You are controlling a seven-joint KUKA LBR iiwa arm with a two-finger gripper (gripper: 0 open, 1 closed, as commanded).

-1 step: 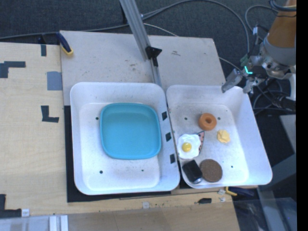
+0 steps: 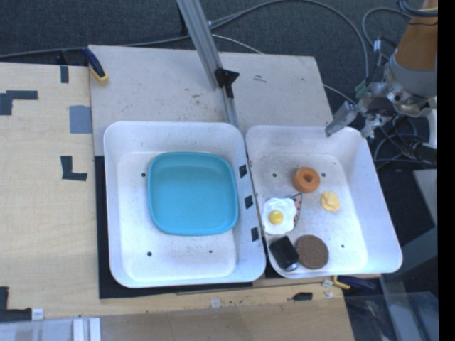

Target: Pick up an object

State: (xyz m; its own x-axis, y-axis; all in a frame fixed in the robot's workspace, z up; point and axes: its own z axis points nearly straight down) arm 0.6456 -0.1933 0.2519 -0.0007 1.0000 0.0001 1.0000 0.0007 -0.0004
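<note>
My claw hangs over the right white plastic bin's far rim; I cannot tell its opening, and nothing shows in it. The small brown ring doughnut lies nearer-left, mid-bin.

Robot lab: taped bench, cables (loose), bins.

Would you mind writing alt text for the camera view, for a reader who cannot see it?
The gripper hangs over the far right corner of the right bin, which holds a doughnut, a fried egg, a yellow piece, a brown disc and a black block. The left bin holds a blue plate.
</note>
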